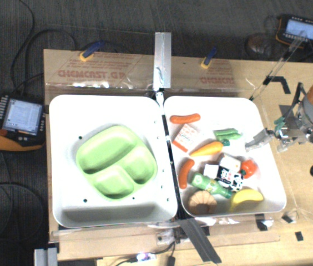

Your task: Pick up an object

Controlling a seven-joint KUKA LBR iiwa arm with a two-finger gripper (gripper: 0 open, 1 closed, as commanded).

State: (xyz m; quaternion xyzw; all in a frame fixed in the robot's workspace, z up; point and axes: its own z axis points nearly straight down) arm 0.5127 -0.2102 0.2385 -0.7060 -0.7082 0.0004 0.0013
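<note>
Camera view: gripper (267,140) at right bin (267,121) rim, finger state indeterminable; left bin (62,148) held green tray (116,161).

Two bins sat side by side on the bench (62,65), touching along their inner walls. The left bin (62,165) held a divided tray (116,160) near its middle. The right bin (267,165) held all loose items: a sausage (185,118) toward the bench's far edge, a carton (183,137) just nearer, a pepper (226,133) to its right, a carrot (207,148) between them, a second sausage (185,172) by the inner wall. Toward the near edge lay a bottle (212,185), a box (230,173), a tomato (248,168), a cookie (202,201) and a banana (245,198), crowded together.
</note>
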